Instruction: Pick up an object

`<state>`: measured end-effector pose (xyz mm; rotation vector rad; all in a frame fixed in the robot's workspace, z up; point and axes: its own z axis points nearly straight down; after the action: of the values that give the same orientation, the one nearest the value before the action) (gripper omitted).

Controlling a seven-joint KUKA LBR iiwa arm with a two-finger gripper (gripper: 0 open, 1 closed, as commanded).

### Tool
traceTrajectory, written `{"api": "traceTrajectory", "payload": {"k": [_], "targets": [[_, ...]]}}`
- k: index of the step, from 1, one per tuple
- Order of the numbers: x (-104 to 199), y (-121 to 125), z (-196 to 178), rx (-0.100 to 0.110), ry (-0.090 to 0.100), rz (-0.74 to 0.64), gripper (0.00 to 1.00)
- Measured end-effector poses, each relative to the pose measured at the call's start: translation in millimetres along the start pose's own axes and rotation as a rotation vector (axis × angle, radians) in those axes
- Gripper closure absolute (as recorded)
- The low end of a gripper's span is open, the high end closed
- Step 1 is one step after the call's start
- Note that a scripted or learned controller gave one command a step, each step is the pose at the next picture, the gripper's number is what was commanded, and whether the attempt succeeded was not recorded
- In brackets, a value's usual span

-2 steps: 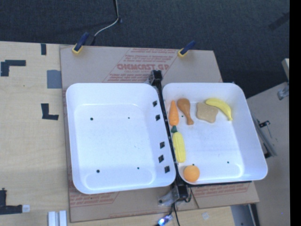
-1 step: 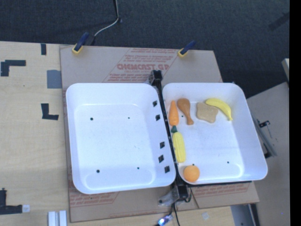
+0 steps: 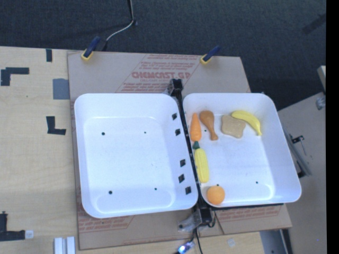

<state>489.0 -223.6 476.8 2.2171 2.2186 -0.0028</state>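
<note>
The worktop [image 3: 32, 142] carried two white bins side by side. The left bin [image 3: 127, 152] lay bare; the right bin [image 3: 265, 163] held every candidate. Along its left wall sat a carrot [image 3: 195, 127], then a corn cob [image 3: 201, 164] below it, with an orange [image 3: 215, 194] in the near left corner. A drumstick [image 3: 208, 124] lay just beside the carrot, and toward the far right corner a banana [image 3: 248, 120] touched a bread slice [image 3: 232, 126]. The hand's state could not be told. The pick looked not yet begun; the next move would probably call for reaching over the right bin and choosing a free-standing item, perhaps the orange.
</note>
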Motion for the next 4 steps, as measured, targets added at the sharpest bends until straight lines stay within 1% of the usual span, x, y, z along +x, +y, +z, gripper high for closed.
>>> {"api": "traceTrajectory", "payload": {"k": [1,2,3,4], "targets": [[0.1,0.7,-10.4,-0.002,-0.001,0.0,1.0],[77.9,-4.2,-51.0,-0.004,0.005,-0.008,1.0],[157.1,-4.2,-59.7,0.0,0.006,-0.009,1.0],[205.9,-5.3,13.8,0.01,0.005,-0.005,1.0]]}}
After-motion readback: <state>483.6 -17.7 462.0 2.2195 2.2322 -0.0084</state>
